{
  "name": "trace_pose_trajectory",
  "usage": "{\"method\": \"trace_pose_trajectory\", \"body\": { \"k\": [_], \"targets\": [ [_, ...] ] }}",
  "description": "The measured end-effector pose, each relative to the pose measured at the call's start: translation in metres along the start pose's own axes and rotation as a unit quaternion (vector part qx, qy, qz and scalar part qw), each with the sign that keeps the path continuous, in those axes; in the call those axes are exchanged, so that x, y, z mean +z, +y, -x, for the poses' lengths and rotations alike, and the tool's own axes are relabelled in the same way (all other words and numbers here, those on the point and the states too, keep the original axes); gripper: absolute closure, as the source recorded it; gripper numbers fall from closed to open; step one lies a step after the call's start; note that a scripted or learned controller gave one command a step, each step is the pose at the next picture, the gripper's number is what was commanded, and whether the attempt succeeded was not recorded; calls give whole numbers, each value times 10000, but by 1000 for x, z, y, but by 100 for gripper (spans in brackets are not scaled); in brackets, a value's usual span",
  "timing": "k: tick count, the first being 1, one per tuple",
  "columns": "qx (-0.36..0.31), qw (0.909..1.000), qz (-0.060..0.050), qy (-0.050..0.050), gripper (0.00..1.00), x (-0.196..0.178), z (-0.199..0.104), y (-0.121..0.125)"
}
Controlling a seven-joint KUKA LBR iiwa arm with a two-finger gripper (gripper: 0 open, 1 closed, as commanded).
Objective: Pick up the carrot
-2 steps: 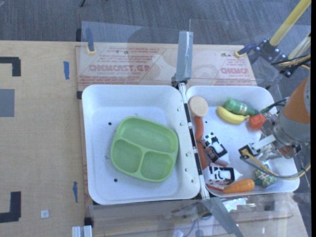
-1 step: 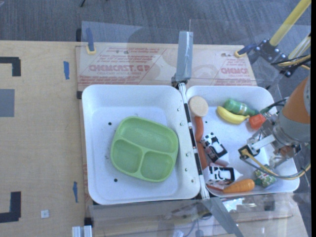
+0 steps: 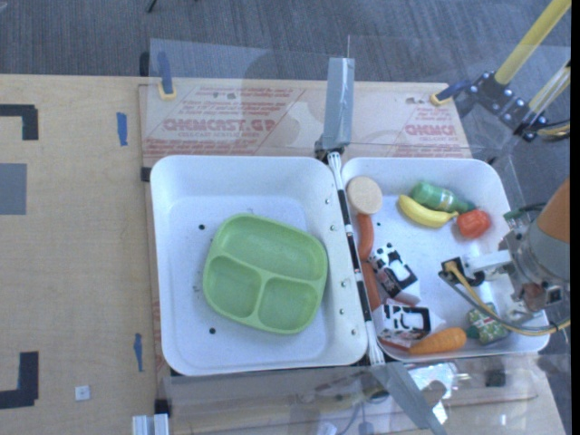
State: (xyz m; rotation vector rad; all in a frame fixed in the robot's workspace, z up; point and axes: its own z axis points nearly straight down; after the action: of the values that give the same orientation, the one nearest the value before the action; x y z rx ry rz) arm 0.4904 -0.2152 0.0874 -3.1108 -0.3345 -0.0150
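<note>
Right-hand bin [image 3: 497, 181], front edge, and there's our carrot [image 3: 439, 341]: orange, lying on its side and running lengthways along the front wall, roughly mid-edge. Its narrow end points toward the bin's left wall, where a black-and-white piece [image 3: 405, 318] sits just beside it. At the thicker end there's a small green thing [image 3: 489, 327], very close, and I can't tell whether it's joined to the carrot or separate. The gripper [image 3: 528, 290] hangs over the bin's right side, near the carrot's thick end but not on it, and nothing shows in its grasp. Spread or pressed together? I can't tell from this angle. Further back in the bin, well away from the carrot, are a banana [image 3: 426, 212], a green vegetable [image 3: 439, 195], a tomato [image 3: 473, 223] and a round beige disc [image 3: 365, 194]. A long reddish piece [image 3: 365, 254] runs along the left wall. The left-hand bin [image 3: 172, 188] carries a green divided plate [image 3: 265, 274], out of the way. As for the pick, I'd judge this a toy carrot: light, stiff, smooth-skinned and round in section, so likely to roll or squirt out of a loose pinch. The best hold looks to be across the thicker half, squeezing across its width, not the taper. The front wall is tight against it, which leaves little room on that side, and the green neighbour could get caught up too.
</note>
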Motion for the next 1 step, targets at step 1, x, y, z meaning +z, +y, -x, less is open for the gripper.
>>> {"method": "trace_pose_trajectory", "body": {
  "k": [1],
  "targets": [
    [-1900, 9817, -86, -64, 0, -14, 9, -5]
  ]
}}
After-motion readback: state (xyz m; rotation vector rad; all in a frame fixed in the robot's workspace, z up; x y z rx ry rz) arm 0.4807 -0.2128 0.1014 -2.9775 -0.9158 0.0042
